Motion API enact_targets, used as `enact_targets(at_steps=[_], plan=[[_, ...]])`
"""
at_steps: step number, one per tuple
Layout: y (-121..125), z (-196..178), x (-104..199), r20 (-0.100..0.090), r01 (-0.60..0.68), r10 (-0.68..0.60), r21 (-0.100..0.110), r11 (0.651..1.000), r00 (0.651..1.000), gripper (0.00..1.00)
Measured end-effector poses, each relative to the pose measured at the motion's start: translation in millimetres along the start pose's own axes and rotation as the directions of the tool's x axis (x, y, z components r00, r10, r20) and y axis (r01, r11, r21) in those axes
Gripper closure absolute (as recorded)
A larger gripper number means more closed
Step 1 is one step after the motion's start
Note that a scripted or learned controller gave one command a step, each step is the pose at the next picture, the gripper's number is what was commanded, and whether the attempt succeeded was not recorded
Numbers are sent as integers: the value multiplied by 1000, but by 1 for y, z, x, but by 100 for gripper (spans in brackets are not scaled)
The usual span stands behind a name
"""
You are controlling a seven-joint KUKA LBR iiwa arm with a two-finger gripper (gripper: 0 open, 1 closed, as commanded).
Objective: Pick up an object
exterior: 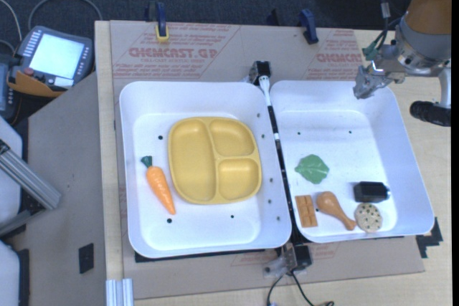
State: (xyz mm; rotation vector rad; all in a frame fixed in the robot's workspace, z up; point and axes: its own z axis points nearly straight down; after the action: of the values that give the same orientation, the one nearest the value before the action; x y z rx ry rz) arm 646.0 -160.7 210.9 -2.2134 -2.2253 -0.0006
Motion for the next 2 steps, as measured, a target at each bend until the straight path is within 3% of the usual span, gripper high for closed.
enact_targets(at_steps=[2], plan=[[5,-6,90,0,0,0,0,1000,1000,100]])
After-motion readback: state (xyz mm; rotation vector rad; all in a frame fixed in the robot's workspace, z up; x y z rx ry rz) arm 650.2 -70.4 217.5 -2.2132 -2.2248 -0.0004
